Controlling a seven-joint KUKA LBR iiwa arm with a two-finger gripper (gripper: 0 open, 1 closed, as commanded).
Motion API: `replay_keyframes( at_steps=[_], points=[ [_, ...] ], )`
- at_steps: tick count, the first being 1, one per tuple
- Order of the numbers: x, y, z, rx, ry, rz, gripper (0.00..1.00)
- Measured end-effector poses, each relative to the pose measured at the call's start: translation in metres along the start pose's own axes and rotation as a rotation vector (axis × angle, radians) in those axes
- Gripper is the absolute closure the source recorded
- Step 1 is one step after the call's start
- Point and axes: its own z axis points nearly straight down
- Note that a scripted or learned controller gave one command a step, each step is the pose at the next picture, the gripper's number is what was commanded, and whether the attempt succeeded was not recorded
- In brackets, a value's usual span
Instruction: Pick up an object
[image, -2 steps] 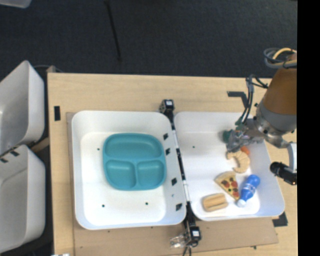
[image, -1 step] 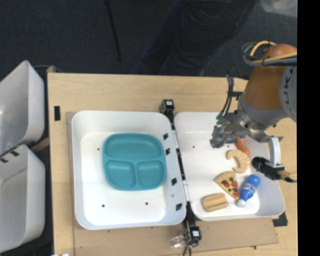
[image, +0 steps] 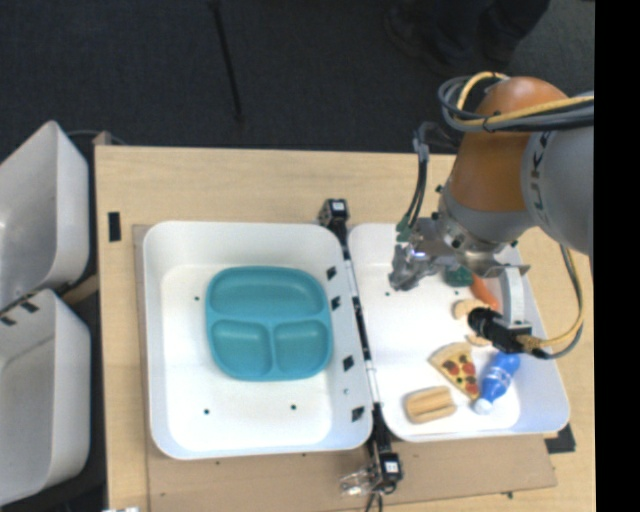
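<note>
In the right bin (image: 400, 350) lie a pizza slice toy (image: 457, 364), a bread roll (image: 430, 404), a small blue bottle (image: 496, 379) and an orange piece (image: 486, 290) partly hidden by the arm. My gripper (image: 408, 268) hangs over the upper left part of this bin, above bare white floor and to the upper left of the objects. Nothing shows between its fingers. The grey arm with its orange band (image: 500, 150) reaches in from the upper right.
The left bin (image: 180, 400) holds a teal divided plate (image: 268, 322). A ridge with black clips (image: 352, 320) separates the two bins. White containers (image: 35, 290) stand off the bench at the left. A yellow cable loops along the arm.
</note>
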Motion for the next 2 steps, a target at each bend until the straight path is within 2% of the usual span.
replay_keyframes(
  at_steps=[2],
  points=[
    [0.109,0.024,0.007,0.001,0.001,0.000,1.00]
  ],
)
